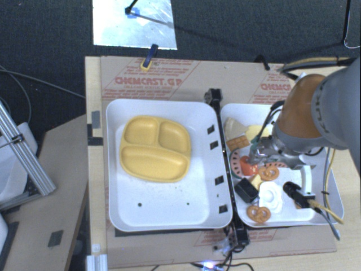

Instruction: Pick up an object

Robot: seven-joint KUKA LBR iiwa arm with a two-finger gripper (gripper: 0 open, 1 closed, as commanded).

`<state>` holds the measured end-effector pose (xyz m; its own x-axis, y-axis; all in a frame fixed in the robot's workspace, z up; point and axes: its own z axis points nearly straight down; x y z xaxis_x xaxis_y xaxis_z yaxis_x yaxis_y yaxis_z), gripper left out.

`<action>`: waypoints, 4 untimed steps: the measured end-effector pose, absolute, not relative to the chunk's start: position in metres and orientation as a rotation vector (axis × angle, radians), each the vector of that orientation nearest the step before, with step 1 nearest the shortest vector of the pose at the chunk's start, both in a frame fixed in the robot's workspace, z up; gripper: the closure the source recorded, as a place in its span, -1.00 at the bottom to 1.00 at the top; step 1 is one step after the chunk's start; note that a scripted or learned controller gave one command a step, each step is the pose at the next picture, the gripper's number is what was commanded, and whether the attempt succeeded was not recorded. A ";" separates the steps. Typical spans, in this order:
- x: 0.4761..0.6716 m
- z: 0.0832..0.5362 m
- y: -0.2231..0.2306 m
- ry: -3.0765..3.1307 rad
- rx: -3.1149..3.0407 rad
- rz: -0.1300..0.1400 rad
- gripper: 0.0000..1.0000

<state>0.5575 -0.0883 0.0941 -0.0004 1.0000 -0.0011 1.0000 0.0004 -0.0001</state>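
- Camera view from above: the grey arm with its orange band (302, 109) reaches in from the right and hangs low over the right-hand shallow white bin (333, 199).
- The gripper (260, 154) sits down among a cluster of small toy foods, right by a red round piece (248, 165) and a brown pretzel-shaped piece (269, 173).
- Jaws: I cannot tell whether they are apart or together; the wrist body hides them.
- Progress, as I judge it: nothing is visibly lifted, so the pick is not yet done; the closing and the lift are left.
- Candidates lie close together: a black block (246, 190), a white fried-egg shape (269, 196) and a second pretzel (258, 213) at the near side, with a tan waffle-like square (238, 143) on the far side.
- The left-hand white bin (115, 202) holds a yellow plastic divided plate (155, 148), well apart from the gripper.
- Surface: both bins rest on a printed cardboard sheet (163, 75) over a pale wooden bench (59, 168).
- Room: dark carpet (45, 27) beyond, a shiny silver sheet (134, 16) at the far side, and cables trailing across the floor.
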 end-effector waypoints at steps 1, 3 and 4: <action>0.598 0.191 0.017 2.232 2.201 0.018 1.00; 0.607 0.342 0.079 2.229 2.204 0.022 1.00; 0.540 0.307 0.177 2.242 2.208 0.000 1.00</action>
